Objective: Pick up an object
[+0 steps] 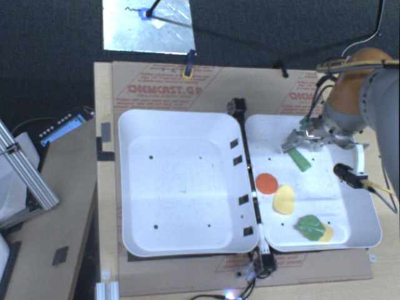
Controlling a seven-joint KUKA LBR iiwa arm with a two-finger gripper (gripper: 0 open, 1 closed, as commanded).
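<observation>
Over toward the right side of the frame, the grey arm point(375, 99) with its orange band reaches in and comes down into the upper part of the right bin point(369, 227). The gripper point(298, 144) sits low over the bin floor, close to the bin's upper middle, and its metal fingers point down and to the left. Right below the fingertips lies a green bar point(300, 160), tilted on a diagonal, with its upper end touching or very nearly touching the gripper; whether the fingers are spread or pressed together cannot be told from this slant, and nothing shows the bar actually pinched between them. Lower in the same bin, near its left wall, an orange disc point(267, 183) lies flat, and just beside it to the lower right sits a yellow piece point(284, 200), the two close to touching. Further down, toward the bin's lower edge, a green leafy object point(309, 226) rests against a small yellow object point(326, 232) on its right side. A black cable end point(348, 174) hangs over the right part of this bin. The left bin point(181, 186) fills the middle of the frame, its white floor showing only small dark dots.
</observation>
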